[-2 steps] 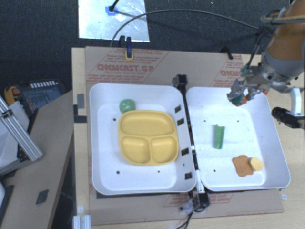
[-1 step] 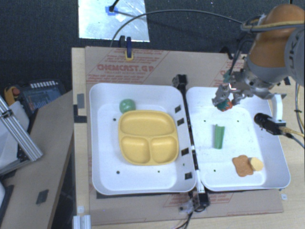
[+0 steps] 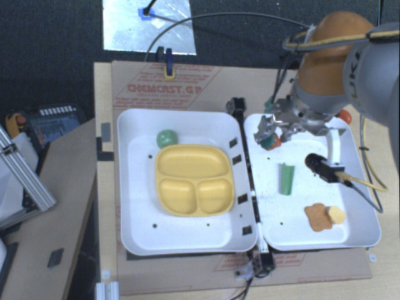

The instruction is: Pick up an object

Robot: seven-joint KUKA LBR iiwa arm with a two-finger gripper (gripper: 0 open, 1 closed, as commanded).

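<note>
Over the far-left corner of the right bin (image 3: 300,189), the tool (image 3: 269,132) hangs low, right at a small orange-and-teal object (image 3: 271,144); whether the tool is open or closed cannot be told. Nearer lie a stick (image 3: 286,179), a biscuit (image 3: 317,216) and a yellow piece (image 3: 336,215). The left bin (image 3: 134,167) holds a plate (image 3: 192,179) and a ball (image 3: 167,137).

Arm (image 3: 375,80): one, grey, reaching in from the right of the camera view. Orange band (image 3: 331,39): above the wrist (image 3: 310,108), facing the camera. Tool (image 3: 270,135): metal, at the arm's left end, angled downward, held low.
</note>
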